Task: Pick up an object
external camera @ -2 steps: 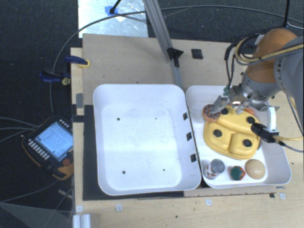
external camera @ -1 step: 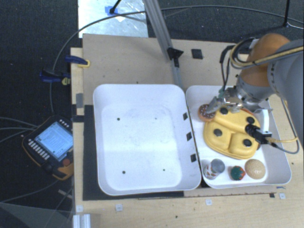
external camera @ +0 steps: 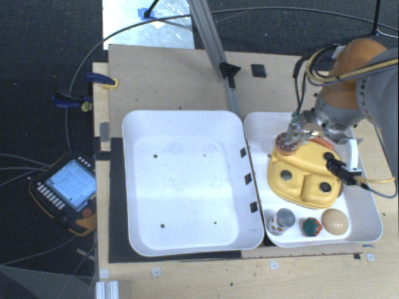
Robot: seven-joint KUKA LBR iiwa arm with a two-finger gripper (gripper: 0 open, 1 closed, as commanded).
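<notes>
My gripper (external camera: pixel 297 133) hangs low over the back left part of the right bin (external camera: pixel 368 232), just above the far edge of a big yellow moulded toy (external camera: pixel 303 175) with dark round holes. A small brown-rimmed round piece (external camera: pixel 287 144) sits right under the gripper, on the toy's top corner; whether it is gripped is unclear. Along the bin's front edge lie a small grey-headed figure (external camera: pixel 283 219), a green and red ball (external camera: pixel 312 227) and a beige egg (external camera: pixel 335 221). An orange piece (external camera: pixel 322 143) peeks out behind the yellow toy.
The left bin (external camera: pixel 134 229) lies beside the right one, with black clips on the shared rim (external camera: pixel 248 178). A black cable (external camera: pixel 358 180) runs from the wrist over the right bin's side. A metal pole (external camera: pixel 209 33) slants over the bench's back. A teach pendant (external camera: pixel 67 189) lies at left.
</notes>
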